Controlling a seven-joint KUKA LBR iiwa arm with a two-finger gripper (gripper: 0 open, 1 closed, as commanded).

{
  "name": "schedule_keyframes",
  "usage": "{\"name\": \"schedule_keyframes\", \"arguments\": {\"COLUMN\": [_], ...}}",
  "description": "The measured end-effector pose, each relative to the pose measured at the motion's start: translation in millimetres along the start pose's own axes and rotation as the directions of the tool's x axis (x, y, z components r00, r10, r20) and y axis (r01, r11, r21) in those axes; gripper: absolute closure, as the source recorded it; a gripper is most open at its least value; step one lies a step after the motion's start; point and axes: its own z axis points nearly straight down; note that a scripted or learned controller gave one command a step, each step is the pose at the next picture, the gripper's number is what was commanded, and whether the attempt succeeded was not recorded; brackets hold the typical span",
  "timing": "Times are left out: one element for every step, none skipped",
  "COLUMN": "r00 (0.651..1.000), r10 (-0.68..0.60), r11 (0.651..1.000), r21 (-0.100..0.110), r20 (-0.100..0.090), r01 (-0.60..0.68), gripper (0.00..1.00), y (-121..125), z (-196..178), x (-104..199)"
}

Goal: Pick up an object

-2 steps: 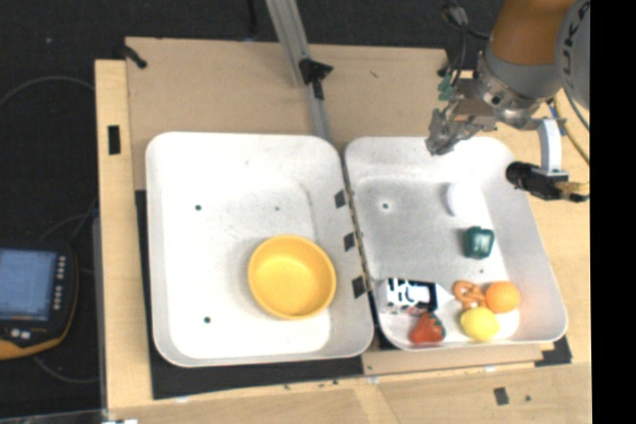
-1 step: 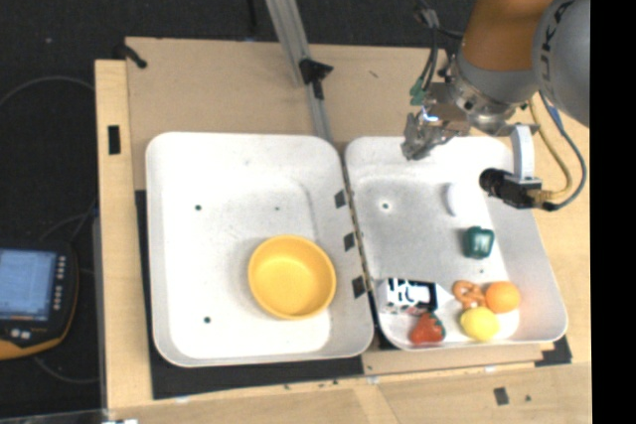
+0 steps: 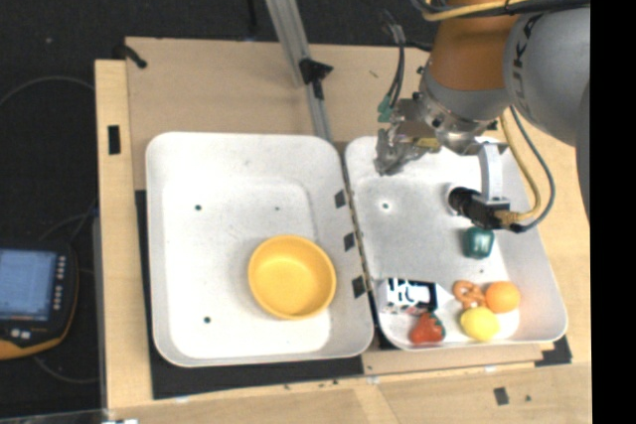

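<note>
My gripper hangs over the far left corner of the right bin, above bare white floor, with nothing seen in it. Along this bin's near side lie a black and white packet, a red strawberry-like piece, a yellow lemon, an orange fruit and a small orange ring-shaped piece. A green object rests near the right wall. All of them are well apart from the gripper, toward the near right.
A yellow bowl sits in the left bin, near its front right. A metal pole slants up from behind the bins' dividing edge. A handheld screen lies off the bench at left.
</note>
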Motion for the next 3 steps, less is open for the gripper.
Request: {"name": "schedule_keyframes", "arguments": {"r00": [1.0,1.0,1.0], "r10": [0.0,-0.001,0.005], "r11": [1.0,1.0,1.0], "r21": [0.0,0.001,0.0], "r20": [0.0,-0.001,0.0], "r01": [0.0,0.001,-0.005], "gripper": [1.0,1.0,0.0], "y": [-2,-22,-22], "z": [10,4,5], "x": [48,99,96]}}
